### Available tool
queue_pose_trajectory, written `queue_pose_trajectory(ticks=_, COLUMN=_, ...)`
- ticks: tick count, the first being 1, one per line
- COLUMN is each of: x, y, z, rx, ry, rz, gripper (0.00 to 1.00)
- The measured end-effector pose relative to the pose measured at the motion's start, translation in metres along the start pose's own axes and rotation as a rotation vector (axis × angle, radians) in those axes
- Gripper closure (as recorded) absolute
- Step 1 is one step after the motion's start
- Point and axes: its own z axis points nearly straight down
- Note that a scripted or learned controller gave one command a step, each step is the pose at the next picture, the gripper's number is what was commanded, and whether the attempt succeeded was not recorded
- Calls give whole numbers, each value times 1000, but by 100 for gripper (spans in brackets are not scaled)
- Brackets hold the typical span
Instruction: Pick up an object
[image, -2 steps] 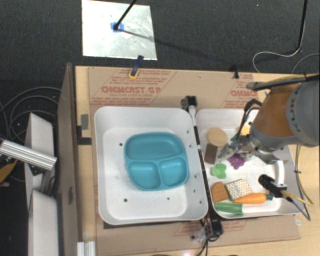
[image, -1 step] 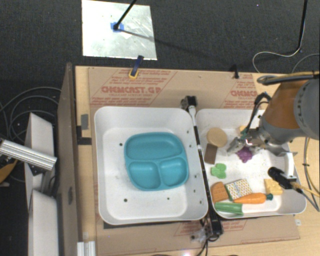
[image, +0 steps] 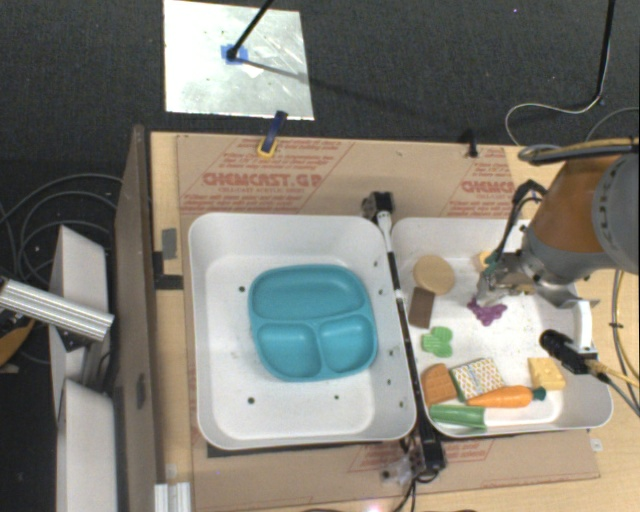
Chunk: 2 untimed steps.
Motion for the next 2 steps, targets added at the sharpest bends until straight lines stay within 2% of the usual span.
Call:
queue_pose_trajectory(ticks=1, x=0, y=0, z=1, rx=1, ry=1, rz=0, gripper=0)
queue_pose_trajectory(ticks=2, x=0, y=1, z=-11, rx=-3, ry=0, rz=-1, gripper=100)
